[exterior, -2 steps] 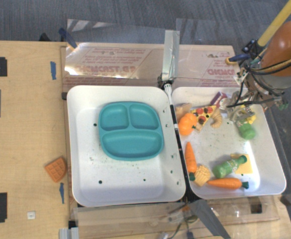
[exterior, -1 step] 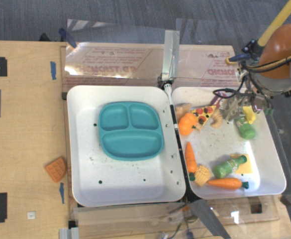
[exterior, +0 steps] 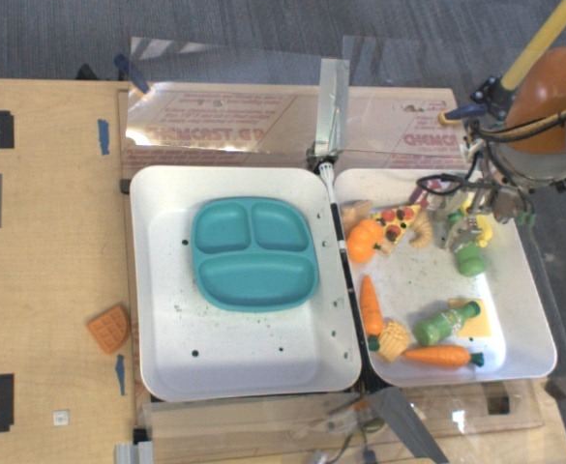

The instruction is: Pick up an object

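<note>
Camera view, gripper (exterior: 469, 224) above right bin, green object (exterior: 469, 259) just below, grip state unclear.

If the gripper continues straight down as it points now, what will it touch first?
Probably the small green toy just beneath the gripper in the right bin; height is hard to judge from this slanted view.

Teal plate (exterior: 254, 254); perhaps waffle (exterior: 109, 328)

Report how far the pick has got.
Done: the arm has reached over the right bin, with the claw low at its far side. In hand: the claw sits just above a small green toy; whether it grips the toy is unclear. Left: a lift. The carrots, the green bottle and the orange all lie in the bin.
</note>
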